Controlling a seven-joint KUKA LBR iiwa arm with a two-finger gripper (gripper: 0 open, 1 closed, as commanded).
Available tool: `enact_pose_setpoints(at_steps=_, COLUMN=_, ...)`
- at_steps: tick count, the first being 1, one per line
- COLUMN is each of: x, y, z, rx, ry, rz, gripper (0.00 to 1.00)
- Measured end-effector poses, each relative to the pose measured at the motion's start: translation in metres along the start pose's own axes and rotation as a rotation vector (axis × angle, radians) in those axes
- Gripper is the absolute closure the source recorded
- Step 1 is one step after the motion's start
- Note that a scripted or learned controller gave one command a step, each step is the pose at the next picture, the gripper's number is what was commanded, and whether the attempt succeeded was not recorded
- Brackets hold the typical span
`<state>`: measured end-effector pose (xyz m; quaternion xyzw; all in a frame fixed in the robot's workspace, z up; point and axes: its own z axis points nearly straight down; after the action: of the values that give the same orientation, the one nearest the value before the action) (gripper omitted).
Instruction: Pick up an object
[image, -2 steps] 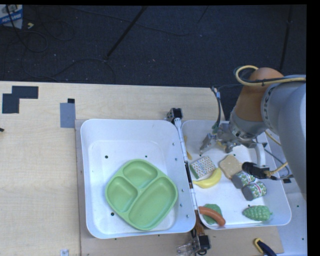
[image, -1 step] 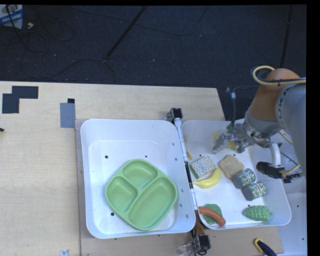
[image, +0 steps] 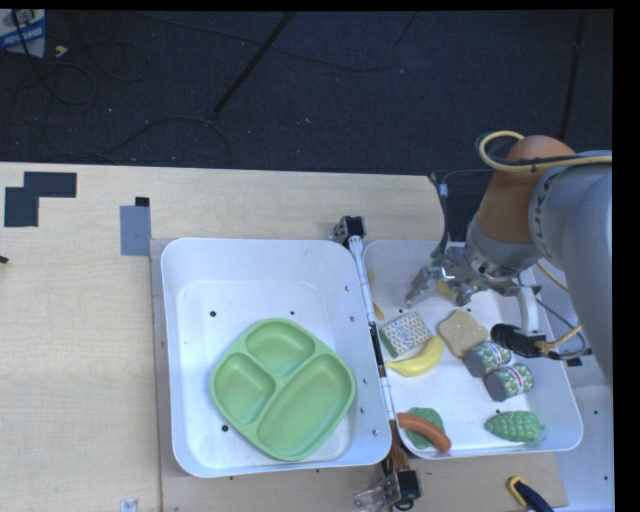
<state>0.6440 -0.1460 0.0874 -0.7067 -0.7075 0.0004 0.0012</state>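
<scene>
Hovering: gripper (image: 440, 285), fingers spread, empty, over right bin (image: 570, 425) far end. Just below: patterned card (image: 406, 331), banana (image: 420, 359), bread slice (image: 462, 332). Beyond: two cans (image: 500, 368), grapes (image: 514, 426). Risk: crowded pieces, likely to catch two or slip off.

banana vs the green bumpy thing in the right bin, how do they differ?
The banana is yellow, smooth and curved; the green bumpy toy is knobbly and squat. The banana lies near the divider between the bins, touching the checkered block; the green toy sits apart, near the front right corner. Both lie in the right bin.
</scene>
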Motion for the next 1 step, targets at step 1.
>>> enact_pose_setpoints(at_steps=1, x=-0.0679, y=-0.0006, z=0.0003, rx=0.000, ry=-0.001, rz=0.001, gripper=0.00)
